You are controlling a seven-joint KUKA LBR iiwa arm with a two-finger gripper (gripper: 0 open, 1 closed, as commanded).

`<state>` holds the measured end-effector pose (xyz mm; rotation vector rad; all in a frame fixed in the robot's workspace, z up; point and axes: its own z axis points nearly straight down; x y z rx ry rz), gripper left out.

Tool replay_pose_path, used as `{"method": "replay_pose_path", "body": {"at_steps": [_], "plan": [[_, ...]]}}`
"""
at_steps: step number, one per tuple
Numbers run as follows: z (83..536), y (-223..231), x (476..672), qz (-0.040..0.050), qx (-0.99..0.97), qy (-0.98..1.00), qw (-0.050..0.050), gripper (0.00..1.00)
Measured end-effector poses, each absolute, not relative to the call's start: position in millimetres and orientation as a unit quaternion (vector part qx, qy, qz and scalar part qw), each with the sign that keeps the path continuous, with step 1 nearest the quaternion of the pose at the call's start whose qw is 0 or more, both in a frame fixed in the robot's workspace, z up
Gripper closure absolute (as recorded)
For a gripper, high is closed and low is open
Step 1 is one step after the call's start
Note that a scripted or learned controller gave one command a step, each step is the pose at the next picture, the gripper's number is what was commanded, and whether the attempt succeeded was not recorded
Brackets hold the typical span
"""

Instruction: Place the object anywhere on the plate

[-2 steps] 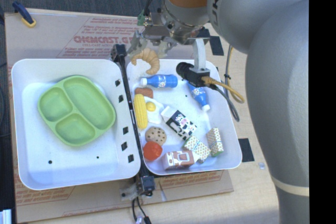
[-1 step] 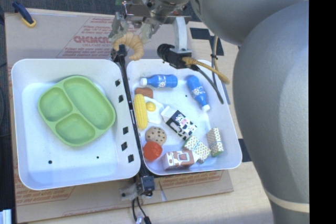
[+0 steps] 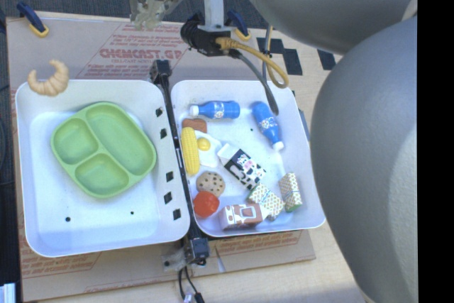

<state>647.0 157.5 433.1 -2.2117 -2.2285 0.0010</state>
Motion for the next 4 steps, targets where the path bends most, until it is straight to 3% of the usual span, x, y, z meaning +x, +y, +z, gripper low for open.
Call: {"method": "replay_pose_path", "body": {"at_steps": [1,2,3,4], "plan": [[532.6,185.1,565.9,0.0001,-0.705,-0.71,0.001,1.0],[512.1,167.2,508.4,0.0011,-0.705,-0.709,0.001,1.0],[409.3,217.8,559.0,0.0022,-0.704,-0.71,0.001,1.0],[307.8,216.9,511.6,0.0022,-0.705,-0.709,0.0,1.0]]}}
